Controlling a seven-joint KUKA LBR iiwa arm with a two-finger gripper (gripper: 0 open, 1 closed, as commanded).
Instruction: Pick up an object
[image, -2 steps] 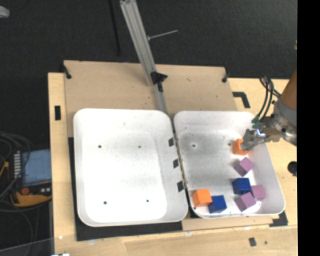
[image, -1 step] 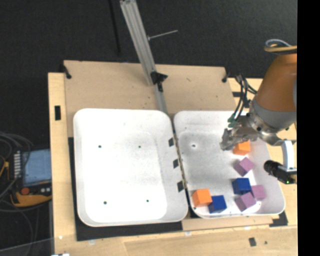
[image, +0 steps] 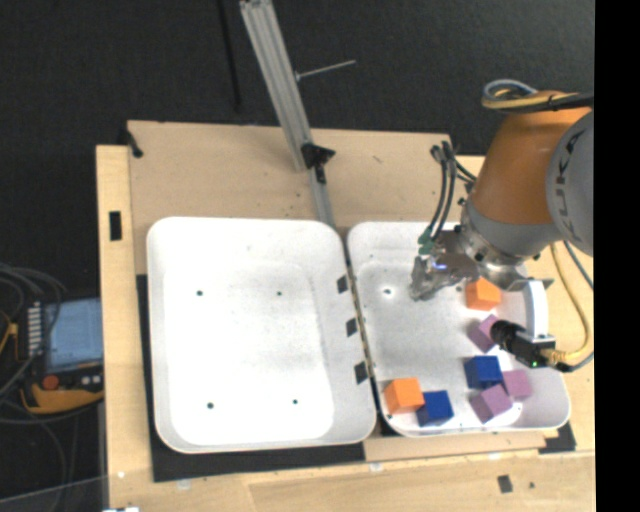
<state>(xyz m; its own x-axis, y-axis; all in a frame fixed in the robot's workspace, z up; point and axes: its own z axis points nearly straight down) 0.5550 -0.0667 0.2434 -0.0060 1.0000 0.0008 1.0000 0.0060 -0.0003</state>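
- Several small blocks are seen in the right bin (image: 395, 255), all in its right and near parts.
- An orange block (image: 483, 294) lies just beside the arm's wrist, on its right; a purple block (image: 487, 331) lies just below it.
- A blue block (image: 483, 370) sits lower still, with a pale purple block (image: 517, 383) touching its right side and another purple block (image: 491, 402) just in front.
- Near the front rim, an orange block (image: 404, 394) and a blue block (image: 435, 407) are set touching each other.
- The jaws (image: 428, 283) hang over the bare floor of the right bin, left of the upper orange block; nothing is seen between them, and whether they stand wide or narrow cannot be told.
- The grey arm (image: 520, 190) with its orange band is seen reaching in from the right.
- The left bin (image: 170, 250) lies alongside on the bench (image: 120, 200).
- A slanted metal rail (image: 285, 90) crosses the back of the bench.
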